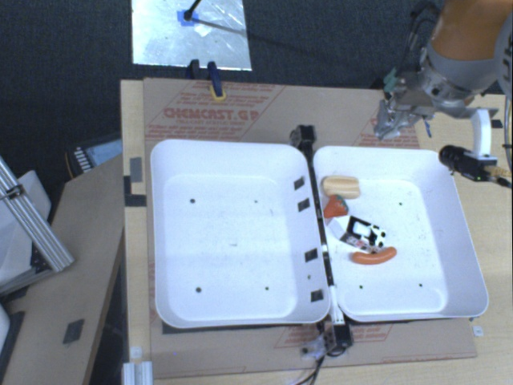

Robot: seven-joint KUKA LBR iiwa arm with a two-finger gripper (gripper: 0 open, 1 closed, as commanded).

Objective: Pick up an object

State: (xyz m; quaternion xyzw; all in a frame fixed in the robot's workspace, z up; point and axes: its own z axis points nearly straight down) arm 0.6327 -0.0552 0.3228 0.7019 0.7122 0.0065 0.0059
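The right bin [449,239] holds a tan bread roll [341,186], a small red-orange piece [335,208], a black-and-white patterned block [365,233] and an orange sausage-shaped thing [373,255], all near its left wall. My gripper [389,125] hangs above the bench beyond the right bin's far rim, up and to the right of the roll. Nothing is seen between its fingers.
The left bin [232,231] lies beside the right one, joined by a black hinge strip [317,231]. A shiny metal sheet [191,22] lies at the back. A metal rail [28,223] stands at the left edge.
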